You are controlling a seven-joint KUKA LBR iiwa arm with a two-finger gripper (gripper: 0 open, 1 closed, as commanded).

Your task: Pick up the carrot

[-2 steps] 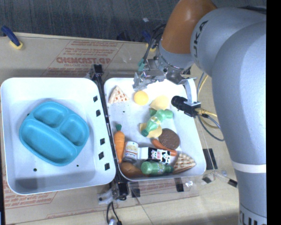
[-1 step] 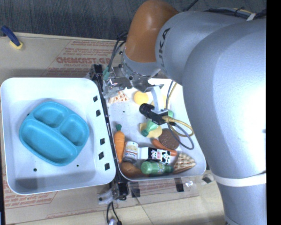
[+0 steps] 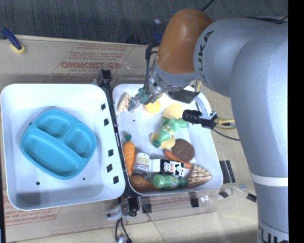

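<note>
Two shallow white bins sit side by side on a cardboard-covered bench. The left bin (image 3: pixel 10 151) holds a blue divided plate (image 3: pixel 58 143) lying flat near its middle. The right bin (image 3: pixel 213 158) is crowded with toy food. The carrot (image 3: pixel 129 157) lies along the right bin's left wall, orange body pointing toward the near edge, green top toward the far side. Just right of it stands a small can (image 3: pixel 141 163), and beside that a black-and-white carton (image 3: pixel 172 168). A brown round cookie (image 3: pixel 183 150) sits farther right, a waffle cone (image 3: pixel 200 175) at the near right corner. The grey arm (image 3: pixel 243 59) reaches in from the right. Its gripper (image 3: pixel 137 100) hangs over the bin's far left corner, well apart from the carrot; whether its fingers are spread or closed cannot be told.
</note>
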